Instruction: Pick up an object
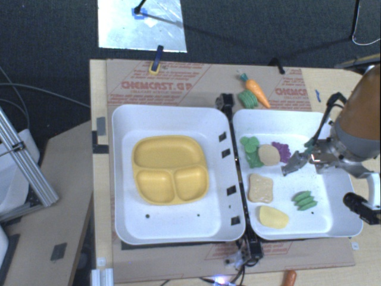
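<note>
Cardboard covers the table [178,79] beneath two white bins. Left bin [125,177] contains a yellow divided tray [169,167]. Right bin [342,216] contains green lettuce [250,149], a round cookie [268,155], purple grapes [282,149], bread slice [260,188], green beans [304,200] and a yellow piece [273,217]. The gripper [296,163] sits low beside the grapes; its opening cannot be determined. A toy carrot [257,90] lies outside, behind the bins.

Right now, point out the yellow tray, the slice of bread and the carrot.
yellow tray [156,152]: camera view, floor of its large top compartment.
slice of bread [260,188]: camera view, middle of its face.
carrot [258,92]: camera view, orange body.
</note>
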You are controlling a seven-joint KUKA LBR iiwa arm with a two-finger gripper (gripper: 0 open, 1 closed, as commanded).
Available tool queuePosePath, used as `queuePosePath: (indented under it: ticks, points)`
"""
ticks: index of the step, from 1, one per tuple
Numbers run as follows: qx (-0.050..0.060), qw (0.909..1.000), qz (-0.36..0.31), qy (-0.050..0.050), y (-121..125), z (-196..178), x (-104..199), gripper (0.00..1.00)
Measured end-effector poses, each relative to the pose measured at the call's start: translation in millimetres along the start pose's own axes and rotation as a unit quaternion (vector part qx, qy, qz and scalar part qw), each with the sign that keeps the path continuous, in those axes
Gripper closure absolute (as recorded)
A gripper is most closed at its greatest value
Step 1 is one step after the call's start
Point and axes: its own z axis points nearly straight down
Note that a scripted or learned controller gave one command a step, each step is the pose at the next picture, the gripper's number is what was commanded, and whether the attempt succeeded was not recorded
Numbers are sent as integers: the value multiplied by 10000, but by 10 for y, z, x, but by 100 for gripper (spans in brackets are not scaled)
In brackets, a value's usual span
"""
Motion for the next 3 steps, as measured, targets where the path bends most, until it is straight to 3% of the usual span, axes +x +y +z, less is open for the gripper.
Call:
queuePosePath:
  ticks: [1,2,3]
  points:
    - [48,10000,41,1,-235,1062,-566,0]
    - [-29,10000,-32,-6,614,1322,-259,0]
    - [30,10000,34,0,-43,1320,-612,0]
